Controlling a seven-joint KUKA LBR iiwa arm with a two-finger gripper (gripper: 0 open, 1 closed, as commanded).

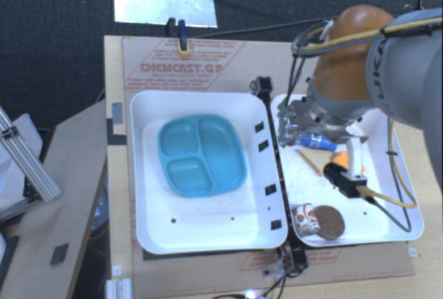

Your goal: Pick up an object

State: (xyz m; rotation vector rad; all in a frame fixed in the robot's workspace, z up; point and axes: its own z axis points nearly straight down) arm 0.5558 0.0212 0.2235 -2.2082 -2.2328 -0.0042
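Note:
My gripper (289, 127) hangs low over the far left part of the right bin (387, 221), close to the wall shared with the left bin. A blue and white tube (319, 143) lies just to its right, partly under the wrist. A thin wooden stick (309, 161) lies slanted below the tube. A small orange thing (336, 158) sits to the right of the stick. A short can with a brown round end (321, 220) lies on its side at the bin's front edge. I see nothing held.
The left bin (149, 221) holds a blue divided plate (202, 154). The arm's grey body and orange band (349, 48) cover the far part of the right bin. A cardboard sheet (194, 62) lies under both bins.

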